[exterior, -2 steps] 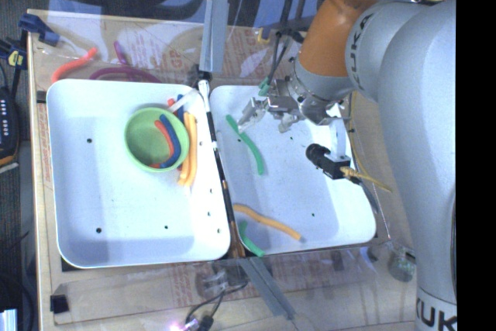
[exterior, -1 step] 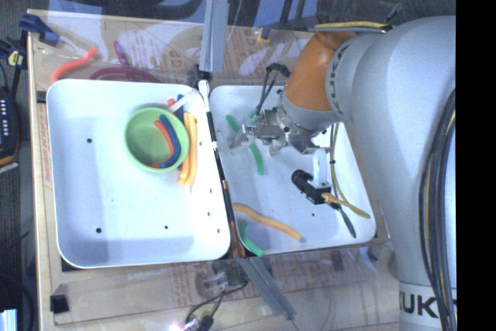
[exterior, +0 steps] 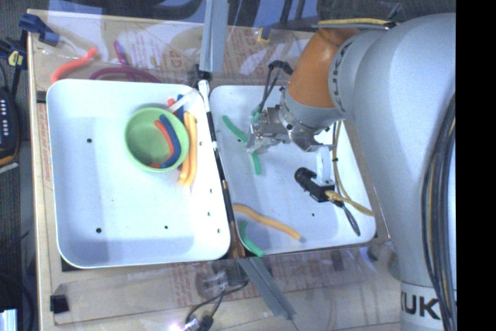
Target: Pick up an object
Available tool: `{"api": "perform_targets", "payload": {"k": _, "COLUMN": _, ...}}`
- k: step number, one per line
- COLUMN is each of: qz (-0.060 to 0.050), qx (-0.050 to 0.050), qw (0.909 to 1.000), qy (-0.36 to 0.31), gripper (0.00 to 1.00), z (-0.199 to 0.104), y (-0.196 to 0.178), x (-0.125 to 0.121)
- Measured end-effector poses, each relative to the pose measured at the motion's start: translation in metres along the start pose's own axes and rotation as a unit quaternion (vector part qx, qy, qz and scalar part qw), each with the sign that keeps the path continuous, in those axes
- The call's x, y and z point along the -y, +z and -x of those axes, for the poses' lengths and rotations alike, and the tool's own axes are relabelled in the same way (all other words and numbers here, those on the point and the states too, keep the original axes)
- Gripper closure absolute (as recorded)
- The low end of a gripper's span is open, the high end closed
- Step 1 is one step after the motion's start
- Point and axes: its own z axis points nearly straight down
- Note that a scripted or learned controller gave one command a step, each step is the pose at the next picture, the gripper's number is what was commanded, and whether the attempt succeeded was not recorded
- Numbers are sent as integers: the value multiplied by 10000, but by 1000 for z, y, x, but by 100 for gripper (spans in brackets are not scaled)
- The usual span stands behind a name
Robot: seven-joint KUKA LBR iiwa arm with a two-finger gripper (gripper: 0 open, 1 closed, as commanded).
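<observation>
The gripper (exterior: 260, 134) is seen low over the right bin (exterior: 353, 222), close above two small green strips: one (exterior: 233, 129) lying toward the bin's left wall, the other (exterior: 255, 160) just below the gripper. How far it is opened cannot be told from this slanted view, and nothing can be seen held in it. The nearer green strip is judged the likely target. It looks thin, light and probably flexible, so it would be best taken across its narrow width near the middle (an end grasp might let it droop or twist out). Lying flat on smooth plastic, it may slide when touched. An orange curved strip (exterior: 269, 220) lies near the bin's front edge, and a green bowl (exterior: 156, 138) sits in the left bin (exterior: 108, 244).
</observation>
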Motion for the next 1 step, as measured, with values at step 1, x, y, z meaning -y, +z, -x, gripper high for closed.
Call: {"api": "perform_targets", "payload": {"k": 1, "qz": 0, "qx": 4, "qw": 10000, "qy": -5, "gripper": 0, "z": 0, "y": 0, "x": 0}}
